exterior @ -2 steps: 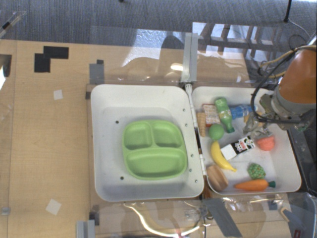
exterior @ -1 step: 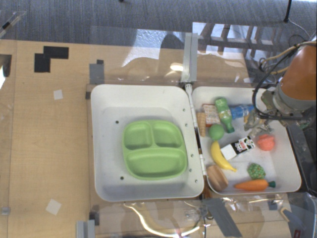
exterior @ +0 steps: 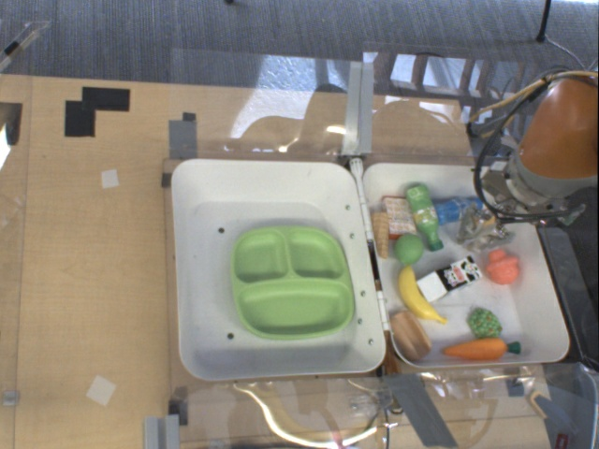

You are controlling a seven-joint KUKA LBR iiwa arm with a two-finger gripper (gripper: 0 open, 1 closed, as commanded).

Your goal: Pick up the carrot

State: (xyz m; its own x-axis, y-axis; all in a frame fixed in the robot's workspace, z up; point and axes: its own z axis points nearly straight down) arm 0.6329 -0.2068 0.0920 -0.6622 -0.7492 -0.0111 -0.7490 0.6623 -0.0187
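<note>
Camera view: the carrot (exterior: pixel 479 349) lies in the right bin (exterior: pixel 554 330), hard along its near edge and toward the near right corner. Its long axis runs nearly parallel to that near edge, pointed orange tip toward the divider between the bins, green stub toward the right wall. A green broccoli piece (exterior: pixel 484 323) sits just beside it on the far side, and a brown bread-like piece (exterior: pixel 410 333) lies near the tip, by the near left corner of this bin.

The gripper (exterior: pixel 485 229) hangs over the far half of the same bin, close to the right wall, below the orange band of the arm (exterior: pixel 560 129). Whether it is spread or closed cannot be told; the metal parts blur together against a blue item (exterior: pixel 450 210) beneath. Nothing can be seen held in it.

So the carrot lies from the tool straight toward the near edge, well apart, with a pink piece (exterior: pixel 504 267) and the broccoli between them. In my judgement the coming move turns on travelling toward that near edge and closing across the carrot's short width, that is, along the far-to-near direction. The near wall and the broccoli leave little room on either side.

The left bin (exterior: pixel 201 251) carries a green divided plate (exterior: pixel 292 282) at its middle.
</note>
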